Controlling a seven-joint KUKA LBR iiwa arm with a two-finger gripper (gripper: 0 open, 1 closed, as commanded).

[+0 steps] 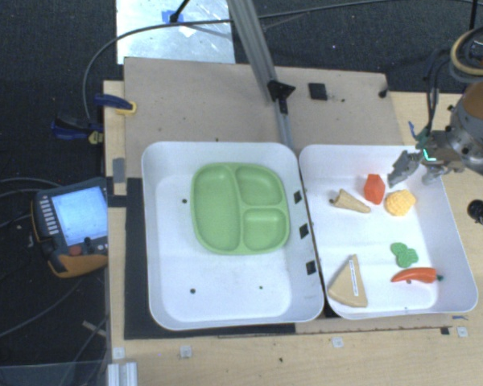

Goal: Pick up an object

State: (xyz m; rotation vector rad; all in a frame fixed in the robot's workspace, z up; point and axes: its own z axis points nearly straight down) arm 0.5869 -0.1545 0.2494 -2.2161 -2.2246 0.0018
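Camera view: claw (pixel 414 167) spread above yellow corn (pixel 399 203), beside upright-lying orange piece (pixel 374 188), long axis near-vertical.

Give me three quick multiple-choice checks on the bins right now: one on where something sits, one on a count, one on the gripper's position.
1. Where is the green divided plate?
A. in the left bin
B. in the right bin
C. on the bare bench

2. How many tan wedge-shaped pieces lie in the right bin?
A. one
B. two
C. four

3. Where is the gripper?
A. over the green plate
B. over the upper right part of the right bin, near the yellow piece
C. outside both bins, over the bench's left edge

Answers: 1 A, the plate lies inside the left bin. 2 B, a small wedge and a larger wedge. 3 B, it hangs just above the yellow piece and beside the orange-red piece.
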